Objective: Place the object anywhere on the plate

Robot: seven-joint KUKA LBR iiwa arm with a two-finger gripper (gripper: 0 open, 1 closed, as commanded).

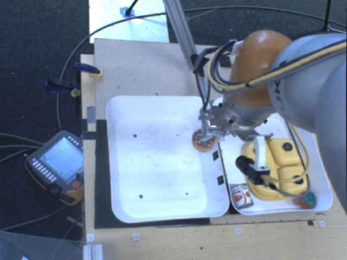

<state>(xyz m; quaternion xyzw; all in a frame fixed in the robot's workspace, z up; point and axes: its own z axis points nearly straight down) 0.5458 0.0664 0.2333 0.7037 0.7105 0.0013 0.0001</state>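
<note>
A small round brown object point(204, 142) with a pale speckled top, like a little doughnut, lies at the right edge of the left bin point(157, 161). My gripper point(206, 130) hangs directly over it, its tip meeting the object's upper side. A yellow rounded item point(282, 167), possibly the plate, lies in the right bin point(320, 199) and is partly hidden by the arm and its cables. The wrist's large orange and grey body covers the upper half of the right bin.
A small can point(242, 195) lies at the right bin's front left corner. A green and red bit point(307, 200) rests at its front right. Yellow and black cables point(255, 172) hang from the wrist over the yellow item. A teach pendant point(57, 167) lies left of the bench.
</note>
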